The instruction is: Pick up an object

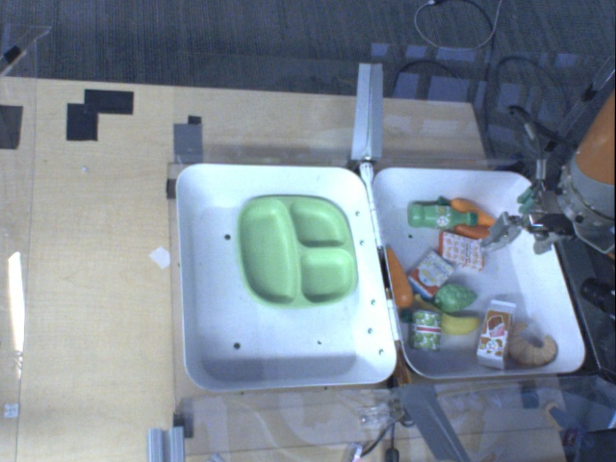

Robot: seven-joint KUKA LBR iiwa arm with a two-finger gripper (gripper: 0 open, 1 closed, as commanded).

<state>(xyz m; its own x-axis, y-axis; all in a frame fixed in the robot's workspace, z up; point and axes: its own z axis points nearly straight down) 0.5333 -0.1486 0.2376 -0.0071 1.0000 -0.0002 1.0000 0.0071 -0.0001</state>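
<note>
The objects to be picked are heaped in the right bin (568, 301): a green bottle (430, 215) and an orange carrot (471, 207) at the far side, a small patterned carton (461, 250) below them, a juice box (495, 333) and a bagel (533, 349) at the near edge. The gripper (521, 227) is seen over the bin's right part, beside the carrot; nothing is seen held in it. A green divided plate (295, 248) lies in the left bin (207, 287).

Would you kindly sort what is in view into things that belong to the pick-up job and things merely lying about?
Job: hand; right bin; green bottle; doughnut; small carton.
Lying about: green divided plate; left bin; black patches.
</note>
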